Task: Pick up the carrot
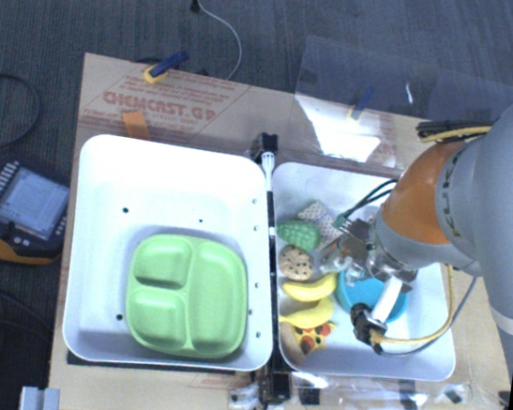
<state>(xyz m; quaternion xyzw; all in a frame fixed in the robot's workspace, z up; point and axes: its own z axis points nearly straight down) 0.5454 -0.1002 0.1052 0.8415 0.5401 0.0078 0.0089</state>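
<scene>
My gripper (338, 250) reaches down into the right bin (424, 360), with the grey wrist and orange band above it covering the bin's middle. Its tip is among the toys, just right of a brown cookie (296, 264) and above a yellow banana (309, 288). A small orange-red piece (307, 342) lies at the bin's front-left corner, partly under a yellow toy (302, 321); I cannot tell for sure whether it is the carrot. Nothing is seen held.
A green knobbly toy (296, 232) lies at the back left of the right bin, and a blue object (372, 299) sits under the wrist. The left bin (118, 180) holds a green divided plate (190, 295). A handheld pendant (17, 213) lies far left.
</scene>
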